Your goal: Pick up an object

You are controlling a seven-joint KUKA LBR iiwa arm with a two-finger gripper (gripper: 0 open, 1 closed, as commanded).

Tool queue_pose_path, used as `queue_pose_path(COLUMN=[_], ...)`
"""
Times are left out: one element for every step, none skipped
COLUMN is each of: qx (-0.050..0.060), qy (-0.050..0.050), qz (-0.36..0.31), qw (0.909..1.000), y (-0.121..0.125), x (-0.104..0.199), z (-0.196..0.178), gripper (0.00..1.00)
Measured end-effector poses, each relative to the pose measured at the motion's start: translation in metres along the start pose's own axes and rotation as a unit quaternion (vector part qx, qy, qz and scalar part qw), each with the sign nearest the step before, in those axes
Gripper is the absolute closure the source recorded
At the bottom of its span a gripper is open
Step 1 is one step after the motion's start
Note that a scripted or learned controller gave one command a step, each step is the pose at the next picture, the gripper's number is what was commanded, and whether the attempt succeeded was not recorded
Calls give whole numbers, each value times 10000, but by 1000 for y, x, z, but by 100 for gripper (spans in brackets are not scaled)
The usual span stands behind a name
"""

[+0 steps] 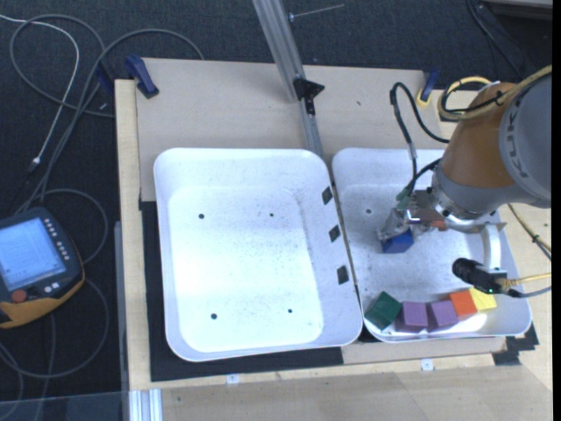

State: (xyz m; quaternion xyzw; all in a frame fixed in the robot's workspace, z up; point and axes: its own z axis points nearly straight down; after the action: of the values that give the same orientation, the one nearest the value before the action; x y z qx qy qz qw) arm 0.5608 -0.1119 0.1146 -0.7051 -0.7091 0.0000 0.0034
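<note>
Two white bins point(245, 169) on tan bench point(219, 103); claw point(396, 229) clamped on blue block point(399, 242).

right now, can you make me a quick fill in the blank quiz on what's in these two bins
1. The coloured blocks all lie in the ____ bin as the camera sees it.
2. The gripper is down at the ____ block.
3. In the row along the bin's near edge, the green block lies next to the ____ block.
4. Beside the yellow block lies the ____ block.

Missing words: right; blue; purple; orange
</note>
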Motion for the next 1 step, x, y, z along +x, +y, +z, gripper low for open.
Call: queue_pose_path(qx=[-65], qy=[-5], qz=[-21], qw=[10000], y=[39], x=[96], z=[-89], gripper=[100])
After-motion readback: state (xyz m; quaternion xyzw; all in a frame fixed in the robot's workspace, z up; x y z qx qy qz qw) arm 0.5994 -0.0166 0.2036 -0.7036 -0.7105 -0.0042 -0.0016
